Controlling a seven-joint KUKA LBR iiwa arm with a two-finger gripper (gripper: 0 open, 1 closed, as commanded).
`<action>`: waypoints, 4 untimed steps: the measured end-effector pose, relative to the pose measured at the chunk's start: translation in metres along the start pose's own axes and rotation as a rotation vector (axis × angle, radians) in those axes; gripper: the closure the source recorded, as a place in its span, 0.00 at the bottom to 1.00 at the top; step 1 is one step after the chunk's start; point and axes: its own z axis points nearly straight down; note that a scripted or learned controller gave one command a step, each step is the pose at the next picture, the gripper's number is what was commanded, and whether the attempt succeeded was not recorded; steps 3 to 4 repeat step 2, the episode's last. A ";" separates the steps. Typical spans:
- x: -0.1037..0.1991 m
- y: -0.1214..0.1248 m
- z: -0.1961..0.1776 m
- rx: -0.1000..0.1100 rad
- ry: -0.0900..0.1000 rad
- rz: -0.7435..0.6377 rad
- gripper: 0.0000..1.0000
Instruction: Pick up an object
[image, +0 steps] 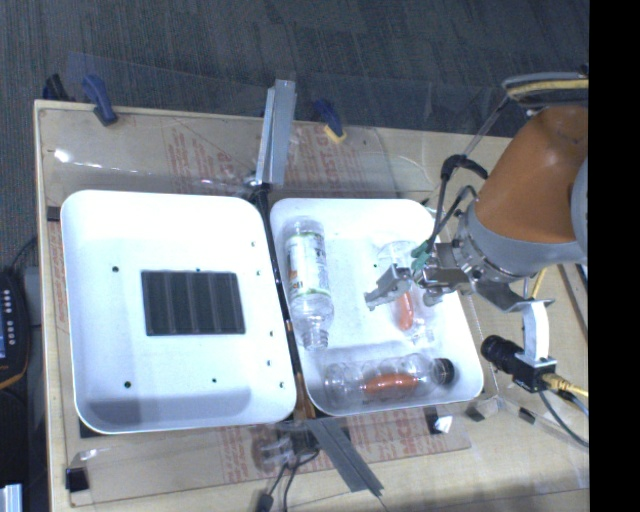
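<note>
My gripper (407, 293) hangs over the right part of the right bin (340, 208), with its two grey fingers spread apart, so it is open. Just below it lies a small orange object (405, 315) that seems wrapped in clear plastic; the fingers stand to either side of its upper end, and I cannot tell whether they touch it. A clear labelled bottle (305, 275) lies lengthwise along the bin's left side. Another clear bottle (390, 378) with something orange inside and a dark cap lies across the near end.
The left bin (160, 205) holds a dark ribbed rectangle (192, 302) in its middle. A metal bar (275, 130) rises between the bins at the back. Blue clamps (100, 98) grip the bench's far edge. Cables and a black fitting (515, 362) hang right of the right bin.
</note>
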 end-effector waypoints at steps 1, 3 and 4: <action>-0.048 0.037 0.022 -0.002 -0.001 0.104 0.00; -0.063 0.048 0.041 0.000 0.000 0.102 0.00; -0.063 0.048 0.041 0.000 0.000 0.102 0.00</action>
